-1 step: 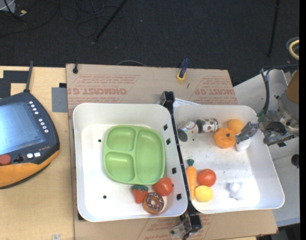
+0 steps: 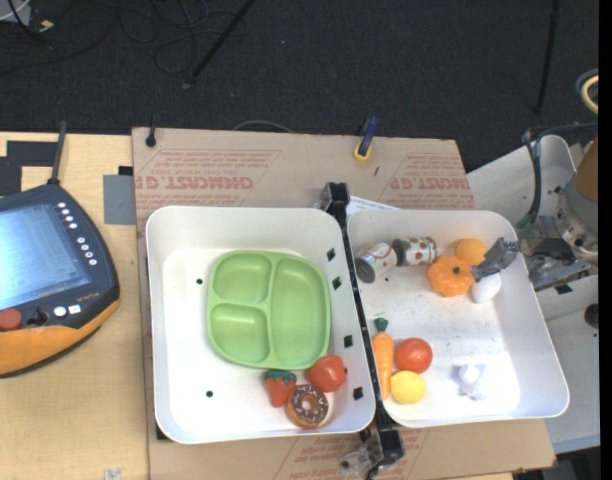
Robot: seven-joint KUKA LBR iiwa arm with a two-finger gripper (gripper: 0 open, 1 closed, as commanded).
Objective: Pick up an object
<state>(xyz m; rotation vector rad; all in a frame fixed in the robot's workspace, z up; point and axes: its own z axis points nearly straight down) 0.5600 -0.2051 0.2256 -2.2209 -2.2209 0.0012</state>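
Small orange pumpkin [image 2: 449, 277], right bin [image 2: 546, 368]

bench [image 2: 56, 428] | cardboard [image 2: 286, 173] | 2 white bins [image 2: 176, 268] [image 2: 531, 328] | pendant [image 2: 41, 278]

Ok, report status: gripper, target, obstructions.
Gripper low at right bin's far right edge, holding nothing visible. Small orange pumpkin and white object right beside it. Fingers' state unclear.

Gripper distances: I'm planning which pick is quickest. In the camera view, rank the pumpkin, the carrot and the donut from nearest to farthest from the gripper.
1. Pumpkin, right bin, just left of the gripper.
2. Carrot, right bin, by the divider toward the front.
3. Donut, left bin, front edge.
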